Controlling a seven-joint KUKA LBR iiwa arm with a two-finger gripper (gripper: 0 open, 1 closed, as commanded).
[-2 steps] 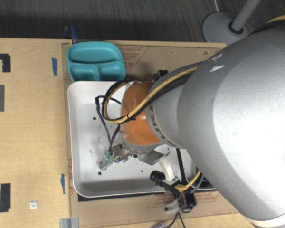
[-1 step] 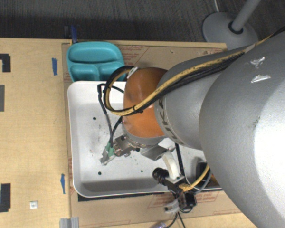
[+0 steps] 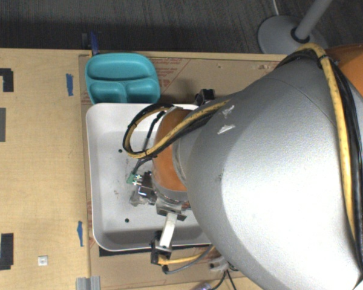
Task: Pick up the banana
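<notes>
Arm: the grey arm (image 3: 272,180) enters from the right and covers most of the white bin (image 3: 103,162), leaving only the bin's left part exposed. The orange band (image 3: 166,168) sits above the wrist, and a yellow cable (image 3: 136,128) loops over the bin's upper area.

End effector: the gripper (image 3: 143,191) is low over the bin floor, near the middle of the exposed part. The wrist hardware masks it, so I cannot tell how far open it is or whether it has hold of anything.

Task item: I cannot tell where the banana is. The exposed bin floor carries only a few small dark specks (image 3: 127,221).

Surroundings: a teal tray (image 3: 121,77) with moulded compartments lies on the bench (image 3: 36,174), touching the bin's far edge. Blue tape strips (image 3: 69,84) mark the bench left of the tray and bin.

Markings: faint red print (image 3: 169,71) runs across the brown surface right of the tray but is too small to read. No brand or label is legible on the arm, bin or tray.
</notes>
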